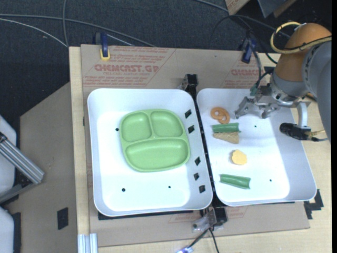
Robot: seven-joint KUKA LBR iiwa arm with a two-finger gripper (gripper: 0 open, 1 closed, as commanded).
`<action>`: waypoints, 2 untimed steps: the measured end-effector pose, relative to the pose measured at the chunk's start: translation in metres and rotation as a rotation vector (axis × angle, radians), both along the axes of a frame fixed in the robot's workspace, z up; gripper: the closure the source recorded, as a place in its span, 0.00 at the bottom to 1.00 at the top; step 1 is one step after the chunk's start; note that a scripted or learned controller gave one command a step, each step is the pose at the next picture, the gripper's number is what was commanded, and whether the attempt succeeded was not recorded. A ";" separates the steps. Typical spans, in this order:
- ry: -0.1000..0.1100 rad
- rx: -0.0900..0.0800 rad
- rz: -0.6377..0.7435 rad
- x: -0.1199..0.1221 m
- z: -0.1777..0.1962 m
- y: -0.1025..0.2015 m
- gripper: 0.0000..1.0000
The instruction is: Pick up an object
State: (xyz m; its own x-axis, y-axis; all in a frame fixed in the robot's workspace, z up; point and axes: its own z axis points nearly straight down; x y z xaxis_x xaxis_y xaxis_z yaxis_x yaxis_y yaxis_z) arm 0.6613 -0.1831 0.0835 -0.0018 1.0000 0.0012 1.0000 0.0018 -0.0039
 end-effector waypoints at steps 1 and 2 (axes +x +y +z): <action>-0.005 -0.001 0.001 0.002 0.014 0.000 1.00; -0.011 -0.003 -0.001 0.004 0.079 0.004 1.00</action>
